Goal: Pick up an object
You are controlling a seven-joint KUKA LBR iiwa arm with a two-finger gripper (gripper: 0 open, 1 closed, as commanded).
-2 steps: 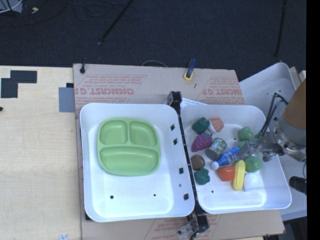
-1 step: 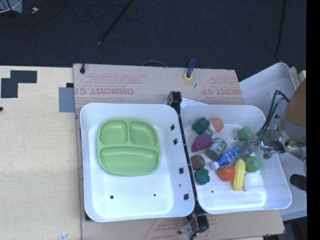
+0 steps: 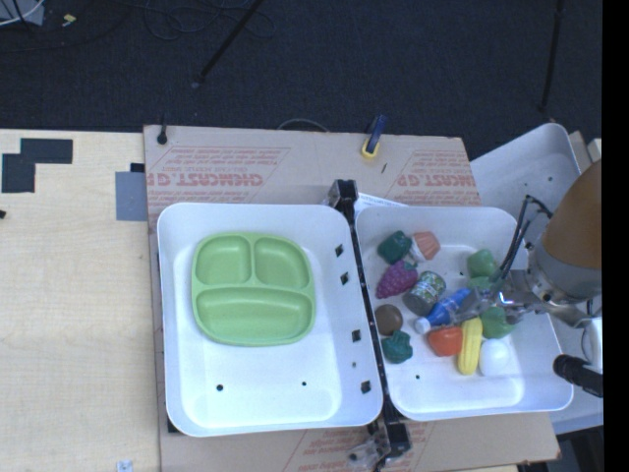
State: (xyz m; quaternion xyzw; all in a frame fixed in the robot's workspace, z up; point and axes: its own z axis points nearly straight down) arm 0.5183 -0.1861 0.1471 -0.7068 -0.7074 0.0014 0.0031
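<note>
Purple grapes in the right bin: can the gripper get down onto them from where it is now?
Probably yes. The purple grapes lie uncovered on top, toward the right bin's left side, while the gripper is over the toys further right. A tin can sits close beside them, so clearance looks tight.

I've got just the one camera on this rig, fixed up above the bench (image 3: 69, 293) and looking down at a slant, not straight overhead. It sits far enough back that both white bins fit in frame: the left bin (image 3: 197, 401) is around the middle, with the right bin (image 3: 442, 401) just beside it, touching along the middle divider. Beyond the left bin, the top of the view tilts out over dark carpet (image 3: 324, 47) with loose cables. The arm (image 3: 575, 234) comes in past the right bin, cut off by the frame's edge.
</note>
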